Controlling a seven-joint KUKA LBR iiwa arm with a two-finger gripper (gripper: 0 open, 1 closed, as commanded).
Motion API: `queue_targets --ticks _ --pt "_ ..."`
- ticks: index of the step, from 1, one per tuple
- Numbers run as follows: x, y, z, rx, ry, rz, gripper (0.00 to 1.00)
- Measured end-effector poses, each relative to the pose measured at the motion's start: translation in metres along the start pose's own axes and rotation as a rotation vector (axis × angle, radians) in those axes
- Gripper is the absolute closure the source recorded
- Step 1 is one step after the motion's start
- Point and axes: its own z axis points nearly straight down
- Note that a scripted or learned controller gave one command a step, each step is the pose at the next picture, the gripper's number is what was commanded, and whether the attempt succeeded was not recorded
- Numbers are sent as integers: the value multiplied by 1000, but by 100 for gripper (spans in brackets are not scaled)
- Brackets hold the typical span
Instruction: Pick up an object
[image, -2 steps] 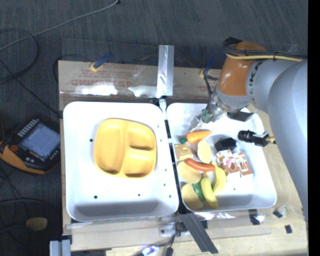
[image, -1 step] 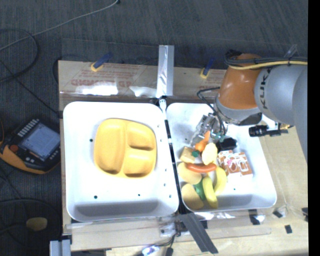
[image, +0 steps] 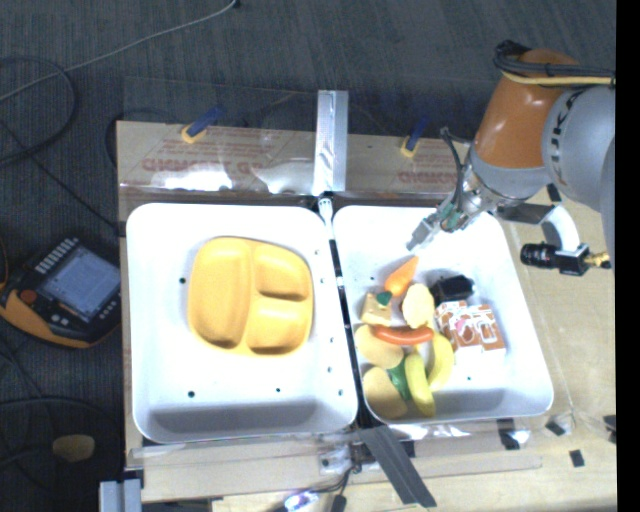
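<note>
— Yellow tray (image: 248, 296) fills your left bin (image: 150, 320); the pickable things are all heaped in the right bin (image: 520, 370), toward its near side. See them?

— Yes: a carrot (image: 402, 272), a banana (image: 438, 360), a small printed carton (image: 470, 328). Where's the gripper (image: 420, 240)?

— Over the right bin's far edge, short of the heap and carrying nothing. You're at the approach, I'd judge. Next you'd need to bring it toward the heap and down onto one piece.

— Fingers wide or narrow?

— You can't tell; the tip is small and blurred. The heap overlaps too, so lower pieces are half hidden, and a dark thing (image: 450, 287) beside the carton is unclear.
</note>
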Motion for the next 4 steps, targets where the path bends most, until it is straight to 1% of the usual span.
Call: queue_targets --ticks 1,2,3,4 --pt "0 0 0 0 0 0 0" --pt "0 20 82 2 -1 -53 0" --pt "32 -9 90 -13 -11 19 0" --pt "33 -7 81 -14 -7 20 100"
